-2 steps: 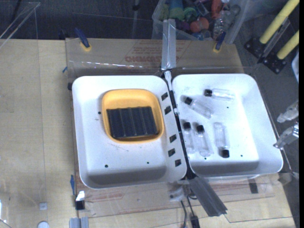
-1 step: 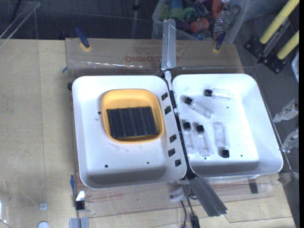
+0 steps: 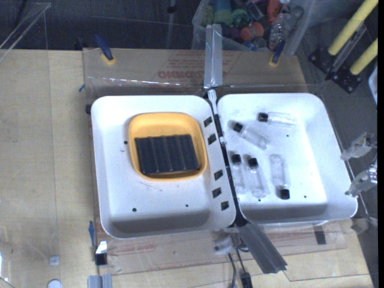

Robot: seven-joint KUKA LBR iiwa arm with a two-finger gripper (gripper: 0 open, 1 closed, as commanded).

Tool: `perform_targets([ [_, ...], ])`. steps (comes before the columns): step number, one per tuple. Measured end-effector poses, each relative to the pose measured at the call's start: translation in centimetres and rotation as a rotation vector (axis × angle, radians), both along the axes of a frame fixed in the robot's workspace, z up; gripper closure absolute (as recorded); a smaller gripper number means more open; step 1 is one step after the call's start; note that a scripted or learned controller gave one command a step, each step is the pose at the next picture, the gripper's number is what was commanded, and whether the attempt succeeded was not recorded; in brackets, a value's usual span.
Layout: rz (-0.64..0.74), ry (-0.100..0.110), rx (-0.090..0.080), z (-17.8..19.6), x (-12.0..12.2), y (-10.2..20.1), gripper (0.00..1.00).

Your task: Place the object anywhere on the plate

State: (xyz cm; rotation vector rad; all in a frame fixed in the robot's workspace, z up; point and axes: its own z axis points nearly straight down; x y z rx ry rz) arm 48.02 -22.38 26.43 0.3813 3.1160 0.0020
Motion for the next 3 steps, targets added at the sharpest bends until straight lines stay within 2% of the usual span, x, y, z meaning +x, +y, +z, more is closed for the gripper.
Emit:
perform_targets([
  [2,0.451,0.0,-0.001,-1.3,0.1,0.1,0.0],
  [3,0.798,-0.001,-0.001,-3.5,1.0,0.2,0.0],
])
